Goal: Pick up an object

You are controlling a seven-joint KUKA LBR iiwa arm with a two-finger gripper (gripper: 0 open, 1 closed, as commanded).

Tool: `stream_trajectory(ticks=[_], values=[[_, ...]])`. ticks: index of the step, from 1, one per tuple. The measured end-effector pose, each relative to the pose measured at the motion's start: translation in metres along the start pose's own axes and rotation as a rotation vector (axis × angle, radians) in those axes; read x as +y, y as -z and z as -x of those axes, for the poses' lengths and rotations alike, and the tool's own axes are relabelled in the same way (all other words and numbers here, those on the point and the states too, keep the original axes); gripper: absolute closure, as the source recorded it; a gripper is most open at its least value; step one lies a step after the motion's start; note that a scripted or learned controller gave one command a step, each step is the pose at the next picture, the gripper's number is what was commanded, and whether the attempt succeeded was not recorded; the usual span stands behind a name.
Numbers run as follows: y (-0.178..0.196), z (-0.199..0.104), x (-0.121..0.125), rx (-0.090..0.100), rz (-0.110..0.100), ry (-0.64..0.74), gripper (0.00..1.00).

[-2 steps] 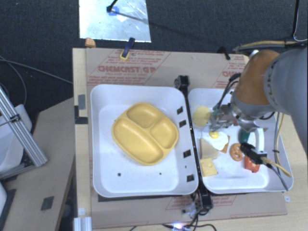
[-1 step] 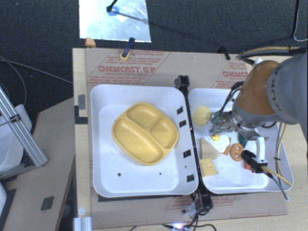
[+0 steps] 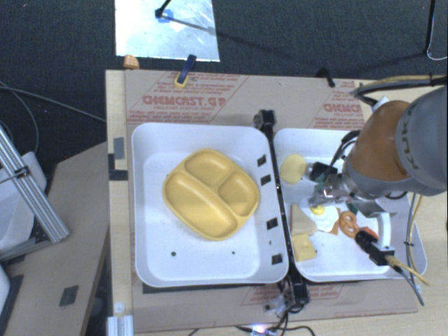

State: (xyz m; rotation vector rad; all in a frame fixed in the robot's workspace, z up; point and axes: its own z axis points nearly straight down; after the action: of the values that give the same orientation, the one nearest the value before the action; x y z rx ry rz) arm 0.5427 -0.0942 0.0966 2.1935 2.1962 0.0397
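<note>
We count 2 white bins side by side on the worktop [image 3: 210, 93]: the left bin [image 3: 150, 187] and the right bin [image 3: 336, 257].

Left bin holds 1 item, a yellow divided plate [image 3: 210, 193] w/ 3 compartments, lying roughly mid-bin and turned at an angle.

Right bin holds the small stuff. We make out 1 pale yellow ball [image 3: 293, 166] near the bin's upper left, close to the divider betw. the bins. Lower left we count 2 tan flat pieces: one piece [image 3: 301, 220] just above the other piece [image 3: 303, 247], both near the divider. There's also 1 orange pretzel-shaped thing [image 3: 348, 223] toward mid-bin, and a small yellow bit [image 3: 318, 210] just left of it, partly hidden.

1 arm [image 3: 392, 152], grey w/ orange band, comes in from the right and covers much of the right bin's upper part. Its jaws [image 3: 323, 191] sit low over the right bin, just above the small yellow bit and betw. the ball and the pretzel thing. Whether the jaws are released or clenched, we can't tell; the wrist hides them.

Beyond the bins, 1 shiny sheet [image 3: 166, 19] lies on the dark floor at top.
</note>
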Motion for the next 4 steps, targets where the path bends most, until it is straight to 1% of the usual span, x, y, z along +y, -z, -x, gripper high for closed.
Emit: stream_trajectory(ticks=[1,2,3,4], values=[[0.001,0.0,-0.03,-0.003,0.003,-0.001,1.0],[0.096,-0.065,-0.02,0.01,-0.032,0.01,1.0],[0.09,-0.151,-0.025,0.013,-0.043,0.012,1.0],[0.146,-0.24,-0.013,0.014,-0.038,0.013,1.0]])
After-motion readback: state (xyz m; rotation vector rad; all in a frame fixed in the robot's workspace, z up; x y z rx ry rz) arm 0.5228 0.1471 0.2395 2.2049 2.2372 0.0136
